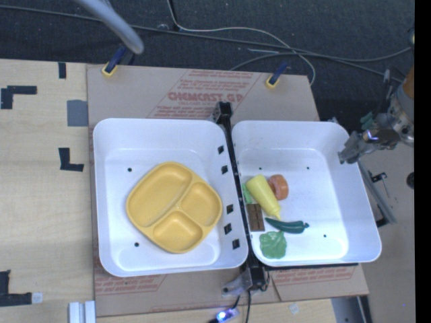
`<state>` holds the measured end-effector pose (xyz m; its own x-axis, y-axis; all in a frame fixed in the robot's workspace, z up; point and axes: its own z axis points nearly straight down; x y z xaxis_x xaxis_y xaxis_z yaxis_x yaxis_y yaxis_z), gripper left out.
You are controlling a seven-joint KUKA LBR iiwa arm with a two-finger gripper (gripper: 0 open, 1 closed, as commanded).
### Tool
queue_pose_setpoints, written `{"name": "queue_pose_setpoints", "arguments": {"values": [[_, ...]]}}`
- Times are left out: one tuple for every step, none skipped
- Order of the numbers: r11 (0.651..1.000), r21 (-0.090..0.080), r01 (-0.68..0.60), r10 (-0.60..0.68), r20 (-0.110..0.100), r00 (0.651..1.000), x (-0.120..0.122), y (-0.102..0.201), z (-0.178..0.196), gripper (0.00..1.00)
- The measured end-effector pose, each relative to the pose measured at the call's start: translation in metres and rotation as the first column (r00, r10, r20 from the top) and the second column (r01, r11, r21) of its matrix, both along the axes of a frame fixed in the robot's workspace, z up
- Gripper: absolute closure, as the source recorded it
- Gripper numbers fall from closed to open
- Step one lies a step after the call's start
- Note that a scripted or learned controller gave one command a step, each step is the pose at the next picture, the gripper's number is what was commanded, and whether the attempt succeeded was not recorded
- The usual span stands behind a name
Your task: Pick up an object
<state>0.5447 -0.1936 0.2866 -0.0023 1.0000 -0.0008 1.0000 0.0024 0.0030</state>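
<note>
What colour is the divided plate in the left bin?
Yellow; the camera view shows the divided plate clearly.

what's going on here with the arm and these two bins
The arm's gripper sits at the right bin's upper right rim, holding nothing. Along that bin's left side lie a yellow corn cob, an orange piece, a brown block, a dark green pepper and a light green leafy piece. The left bin holds a yellow divided plate.
</note>
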Motion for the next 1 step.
{"name": "queue_pose_setpoints", "arguments": {"values": [[1.0, 0.002, -0.003, 0.003, -0.005, 1.0, 0.022, 0.0488, -0.0144, 1.0]]}}
